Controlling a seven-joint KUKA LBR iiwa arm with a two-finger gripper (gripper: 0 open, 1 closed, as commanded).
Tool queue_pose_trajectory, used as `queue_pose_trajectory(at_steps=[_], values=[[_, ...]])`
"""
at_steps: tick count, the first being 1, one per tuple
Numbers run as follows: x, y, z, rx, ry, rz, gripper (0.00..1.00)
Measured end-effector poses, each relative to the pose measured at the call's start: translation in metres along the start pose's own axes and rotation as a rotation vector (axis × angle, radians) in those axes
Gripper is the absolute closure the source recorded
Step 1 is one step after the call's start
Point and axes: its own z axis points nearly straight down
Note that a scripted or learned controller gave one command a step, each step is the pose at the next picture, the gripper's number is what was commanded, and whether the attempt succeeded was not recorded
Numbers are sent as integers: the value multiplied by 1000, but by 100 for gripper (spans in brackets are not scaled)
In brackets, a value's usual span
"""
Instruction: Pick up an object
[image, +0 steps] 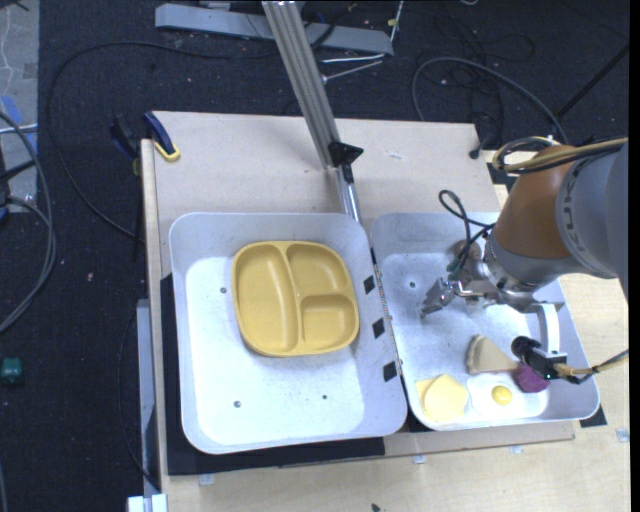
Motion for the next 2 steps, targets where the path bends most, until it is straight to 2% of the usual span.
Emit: queue_pose_trajectory(at_steps=[1, 2], values=[[0, 1, -14, -5, -1, 1, 100], [8, -1, -72, -9, -2, -4, 100]])
